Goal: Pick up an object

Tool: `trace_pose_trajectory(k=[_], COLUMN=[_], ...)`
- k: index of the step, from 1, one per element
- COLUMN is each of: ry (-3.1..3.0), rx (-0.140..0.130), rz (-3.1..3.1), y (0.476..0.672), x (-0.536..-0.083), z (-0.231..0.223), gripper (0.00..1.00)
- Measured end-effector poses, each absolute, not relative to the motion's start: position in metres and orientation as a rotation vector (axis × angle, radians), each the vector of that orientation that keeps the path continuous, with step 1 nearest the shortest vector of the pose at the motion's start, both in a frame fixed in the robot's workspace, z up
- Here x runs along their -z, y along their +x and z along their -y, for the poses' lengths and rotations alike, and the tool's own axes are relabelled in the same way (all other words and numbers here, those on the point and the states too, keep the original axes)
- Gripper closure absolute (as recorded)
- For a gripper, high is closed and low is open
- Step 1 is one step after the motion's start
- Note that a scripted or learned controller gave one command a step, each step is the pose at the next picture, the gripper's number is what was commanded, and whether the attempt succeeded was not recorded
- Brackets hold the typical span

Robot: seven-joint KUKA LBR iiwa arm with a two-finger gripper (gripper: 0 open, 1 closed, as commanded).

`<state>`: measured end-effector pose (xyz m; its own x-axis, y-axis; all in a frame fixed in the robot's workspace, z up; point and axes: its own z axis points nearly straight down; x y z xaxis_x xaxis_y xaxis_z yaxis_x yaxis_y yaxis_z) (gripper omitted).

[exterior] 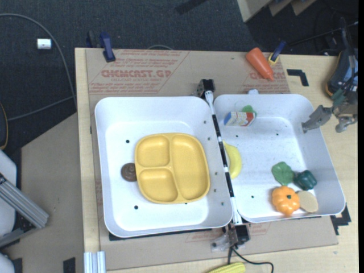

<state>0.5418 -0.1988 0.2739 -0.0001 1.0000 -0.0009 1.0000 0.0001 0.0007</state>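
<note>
The right bin (318,147) holds several small items. A white carton with red, blue and green print (239,117) lies near its back left. A yellow piece (232,160) rests against the left wall. At the front right sit a green leafy toy (282,172), a dark green piece (306,180), an orange pumpkin (285,200) and a beige disc (309,202). My gripper (330,120) hangs over the bin's right rim, open, with nothing between its fingers. It is well apart from all the items.
The left bin (111,152) carries a yellow divided plate (171,168) with a brown round object (129,172) beside it. An orange carrot toy (260,63) and a blue clip (277,52) lie on the bench behind the right bin. A blue clamp (106,47) stands at the back left.
</note>
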Motion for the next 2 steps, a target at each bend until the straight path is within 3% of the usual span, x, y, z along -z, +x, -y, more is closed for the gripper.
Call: trace_pose_trajectory(k=[1, 2], ry=[2.221, 2.217], rx=[0.000, -0.003], rz=[-2.223, -2.222], y=[0.637, 0.659], x=[-0.163, -0.211], z=[0.181, 0.144], gripper=[0.00, 0.00])
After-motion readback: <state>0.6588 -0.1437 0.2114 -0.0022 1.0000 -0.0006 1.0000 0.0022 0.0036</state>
